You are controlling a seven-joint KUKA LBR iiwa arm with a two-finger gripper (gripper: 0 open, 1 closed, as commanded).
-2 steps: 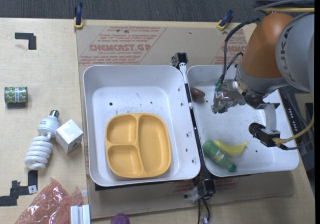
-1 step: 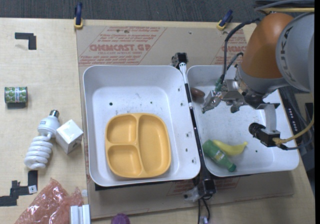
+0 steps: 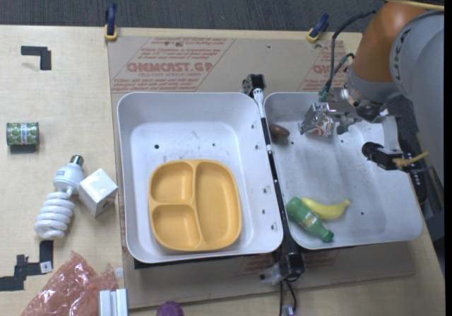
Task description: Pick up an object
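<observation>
While the gripper [image 3: 319, 122] hung over the right bin's [image 3: 395, 226] far end, nothing sat between its fingers.
Whether they were spread could not be told; a banana [image 3: 326, 208] and green bottle [image 3: 308, 219] lay near the front.

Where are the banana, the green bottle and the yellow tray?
banana [image 3: 326, 208], camera view, middle of its curved body.
green bottle [image 3: 308, 219], camera view, middle of its body.
yellow tray [image 3: 215, 201], camera view, floor of its large right compartment.

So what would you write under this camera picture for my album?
Robot arm's end effector hovers in the right bin near a banana and green bottle; yellow tray in the left bin.
</observation>
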